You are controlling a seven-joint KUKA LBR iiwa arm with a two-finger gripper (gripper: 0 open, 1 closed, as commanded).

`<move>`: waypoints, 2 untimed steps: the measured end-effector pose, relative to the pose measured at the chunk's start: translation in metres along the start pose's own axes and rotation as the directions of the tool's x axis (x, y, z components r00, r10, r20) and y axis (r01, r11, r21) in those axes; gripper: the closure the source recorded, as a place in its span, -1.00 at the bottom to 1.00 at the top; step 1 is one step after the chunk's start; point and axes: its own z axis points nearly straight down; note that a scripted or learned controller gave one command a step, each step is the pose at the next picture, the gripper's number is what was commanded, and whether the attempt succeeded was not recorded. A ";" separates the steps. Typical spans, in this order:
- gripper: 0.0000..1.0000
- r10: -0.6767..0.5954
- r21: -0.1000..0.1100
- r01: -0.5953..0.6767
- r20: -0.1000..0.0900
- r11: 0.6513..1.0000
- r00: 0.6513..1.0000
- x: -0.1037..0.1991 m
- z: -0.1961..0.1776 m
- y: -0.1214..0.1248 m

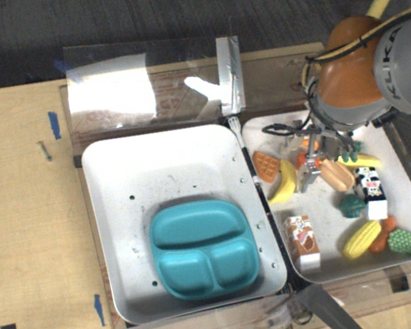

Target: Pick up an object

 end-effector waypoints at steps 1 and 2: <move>1.00 -0.001 0.002 0.001 0.014 1.000 1.000 -0.004 -0.015 0.000; 1.00 -0.039 0.000 0.039 0.009 0.999 0.999 -0.007 -0.163 0.038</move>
